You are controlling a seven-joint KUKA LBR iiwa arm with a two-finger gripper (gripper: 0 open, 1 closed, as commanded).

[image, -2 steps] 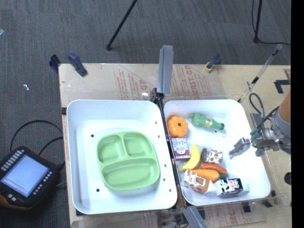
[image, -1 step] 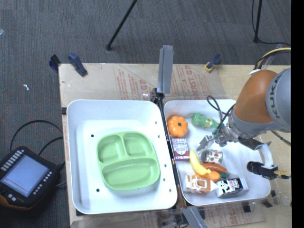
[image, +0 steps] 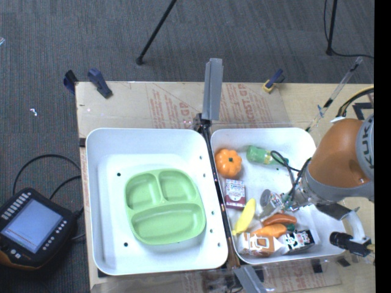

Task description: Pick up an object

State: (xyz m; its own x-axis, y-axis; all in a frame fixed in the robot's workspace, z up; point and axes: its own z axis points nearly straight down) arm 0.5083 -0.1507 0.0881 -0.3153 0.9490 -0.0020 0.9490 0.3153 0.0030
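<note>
While the arm reaches in from the right over the right bin, its gripper hangs low above a cluster of small things near that bin's front; whether its fingers are spread or pressed together cannot be told, since the wrist hides them. Going left to right, a black handheld pendant with a screen lies on the dark carpet beside the bench. The left bin holds a green divided plate, lying flat. Across the divider, the right bin holds a small orange pumpkin near its back left, a small red packet just in front of it, and a yellow banana slanting toward the front. A green bottle lies on its side near the back. A silver can sits just left of the gripper, an orange carrot-like toy lies right below it, and a white carton with orange and black print lies along the front wall. These three crowd close around the gripper. The bench top is cardboard with red print, with blue clamps at its back edge and a tripod leg standing on the carpet beyond.
</note>
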